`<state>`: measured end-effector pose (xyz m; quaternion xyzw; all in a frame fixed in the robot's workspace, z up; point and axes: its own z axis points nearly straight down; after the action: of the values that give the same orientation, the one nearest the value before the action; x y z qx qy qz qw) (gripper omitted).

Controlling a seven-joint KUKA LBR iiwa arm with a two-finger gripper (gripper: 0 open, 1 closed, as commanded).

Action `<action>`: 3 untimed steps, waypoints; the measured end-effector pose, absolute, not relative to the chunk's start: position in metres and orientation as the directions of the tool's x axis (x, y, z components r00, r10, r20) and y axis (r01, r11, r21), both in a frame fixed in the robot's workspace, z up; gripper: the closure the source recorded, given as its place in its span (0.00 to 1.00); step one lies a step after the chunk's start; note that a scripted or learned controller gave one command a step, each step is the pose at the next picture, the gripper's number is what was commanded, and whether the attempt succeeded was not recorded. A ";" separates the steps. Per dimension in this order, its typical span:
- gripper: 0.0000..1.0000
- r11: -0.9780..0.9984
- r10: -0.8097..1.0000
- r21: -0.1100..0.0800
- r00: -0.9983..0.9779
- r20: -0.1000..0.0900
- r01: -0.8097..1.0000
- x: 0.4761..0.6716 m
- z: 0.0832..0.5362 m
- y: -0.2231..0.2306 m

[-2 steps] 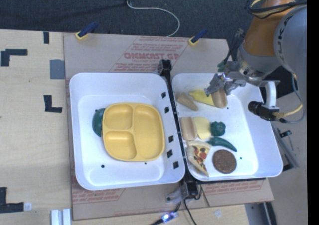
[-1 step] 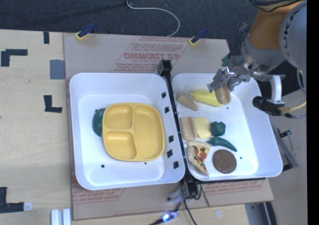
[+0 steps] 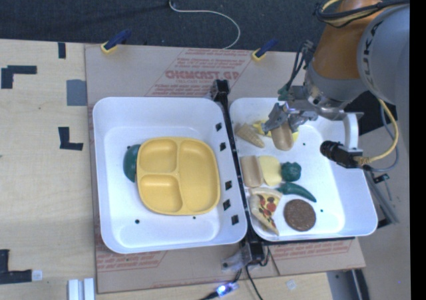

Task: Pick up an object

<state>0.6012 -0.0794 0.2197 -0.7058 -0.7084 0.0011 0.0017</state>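
Here, left to right: a yellow divided plastic plate (image 3: 178,175) fills the left white bin (image 3: 106,119); in the right white bin (image 3: 346,219), my gripper (image 3: 283,129) pinches a tan bread-like toy piece (image 3: 283,138), light, stiff, slippery; mid-body grip suits.

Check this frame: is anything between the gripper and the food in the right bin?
Nothing visible blocks it. The gripper hangs over the right bin, right at a tan bread-like piece. The other food, such as the brown patty and pizza slice, lies uncovered nearer the camera.
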 end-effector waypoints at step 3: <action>1.00 0.002 1.000 -0.003 -0.002 0.000 1.000 0.529 0.216 0.009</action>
<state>0.5293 0.0091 0.2157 -0.7065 -0.7077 0.0010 0.0010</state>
